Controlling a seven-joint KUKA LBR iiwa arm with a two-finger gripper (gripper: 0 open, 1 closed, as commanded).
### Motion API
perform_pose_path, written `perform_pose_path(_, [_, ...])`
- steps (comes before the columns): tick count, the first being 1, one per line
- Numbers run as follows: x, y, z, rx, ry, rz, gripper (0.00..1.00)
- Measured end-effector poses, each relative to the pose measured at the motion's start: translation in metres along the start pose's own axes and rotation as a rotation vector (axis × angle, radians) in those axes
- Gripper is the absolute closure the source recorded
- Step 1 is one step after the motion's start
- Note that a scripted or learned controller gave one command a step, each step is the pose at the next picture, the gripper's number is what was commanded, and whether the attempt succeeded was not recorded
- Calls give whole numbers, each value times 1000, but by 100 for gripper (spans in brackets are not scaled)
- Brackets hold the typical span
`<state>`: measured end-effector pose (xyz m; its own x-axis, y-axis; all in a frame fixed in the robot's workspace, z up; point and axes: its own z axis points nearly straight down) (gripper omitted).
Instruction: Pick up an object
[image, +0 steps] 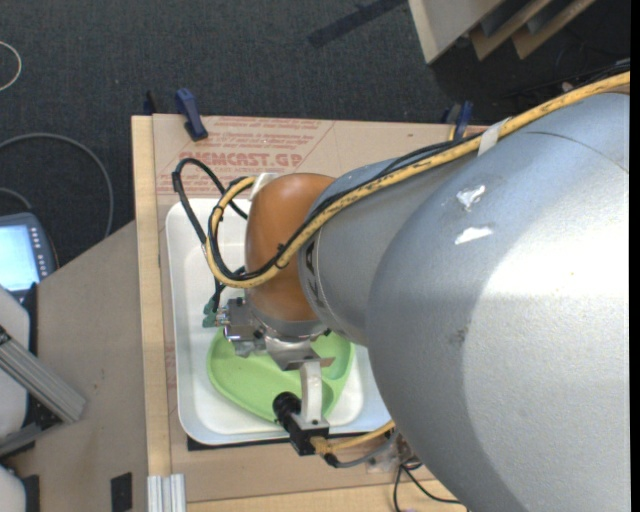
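Note:
A flat light-green object lies in the near part of the left white bin. My arm fills the right of the camera view, and its orange band hangs over this bin. The wrist and gripper sit directly above the green object, covering its middle. A white and black part of the wrist juts toward the bin's near rim.
The bin rests on a brown cardboard-covered bench with printed red lettering. A blue clamp holds the board's far edge. Black and yellow cables loop over the bin's far-left part. A screen glows beyond the bench's left side.

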<state>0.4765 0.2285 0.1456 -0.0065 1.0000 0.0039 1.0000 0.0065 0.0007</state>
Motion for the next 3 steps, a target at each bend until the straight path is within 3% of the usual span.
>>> perform_pose_path(1, [-1,53,53,-22,8,7,100])
perform_pose_path(2, [-3,19,-83,-8,1,4,100])
perform_pose_path(3, [-4,68,-81,-3,-4,6,100])
